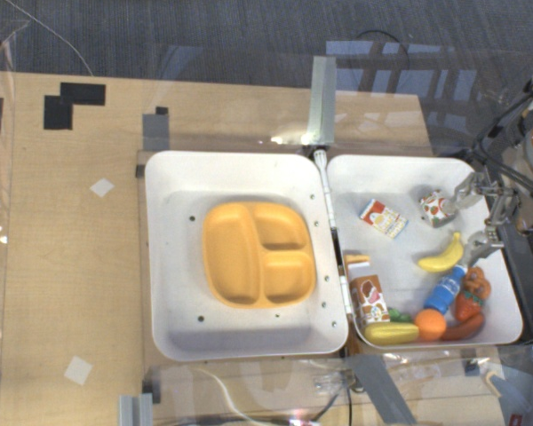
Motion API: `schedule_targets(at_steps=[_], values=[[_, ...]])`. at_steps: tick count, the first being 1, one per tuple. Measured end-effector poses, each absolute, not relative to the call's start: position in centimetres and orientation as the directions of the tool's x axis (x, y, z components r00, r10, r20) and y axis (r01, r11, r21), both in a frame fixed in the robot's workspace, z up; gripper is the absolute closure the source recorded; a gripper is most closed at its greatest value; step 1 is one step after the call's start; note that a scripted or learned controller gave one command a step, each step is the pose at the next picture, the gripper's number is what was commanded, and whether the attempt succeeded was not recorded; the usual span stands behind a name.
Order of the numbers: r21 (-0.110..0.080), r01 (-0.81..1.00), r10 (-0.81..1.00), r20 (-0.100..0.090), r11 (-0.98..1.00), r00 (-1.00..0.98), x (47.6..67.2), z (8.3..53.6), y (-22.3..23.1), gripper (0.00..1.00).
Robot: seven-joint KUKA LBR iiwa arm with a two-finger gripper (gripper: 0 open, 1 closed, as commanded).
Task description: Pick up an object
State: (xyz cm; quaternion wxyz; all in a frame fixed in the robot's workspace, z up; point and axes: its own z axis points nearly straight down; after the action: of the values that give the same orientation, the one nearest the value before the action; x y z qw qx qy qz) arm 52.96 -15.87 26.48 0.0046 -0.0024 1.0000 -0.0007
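Over right bin (pixel 515 327) far edge: hand (pixel 473 216) spread wide, holding nothing, above banana (pixel 442 256).

No words or numbers can be read. The small red and white box (pixel 383 217) in the right bin (pixel 400 177) has a printed front, but the print is too tiny to make out. The brown carton (pixel 368 298) near that bin's left wall has a picture and a label, also too blurry. The blue bottle (pixel 445 290) has a white label with no letters clear enough to read.
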Motion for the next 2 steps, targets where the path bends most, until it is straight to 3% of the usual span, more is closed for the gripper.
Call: schedule_targets(at_steps=[1,2], values=[[0.002,0.177,0.177,0.004,0.984,-0.984,58.1,13.0,-20.4,0.00],[-0.001,0.385,0.385,0.003,0.923,-0.923,66.3,9.1,-20.5,0.00]])
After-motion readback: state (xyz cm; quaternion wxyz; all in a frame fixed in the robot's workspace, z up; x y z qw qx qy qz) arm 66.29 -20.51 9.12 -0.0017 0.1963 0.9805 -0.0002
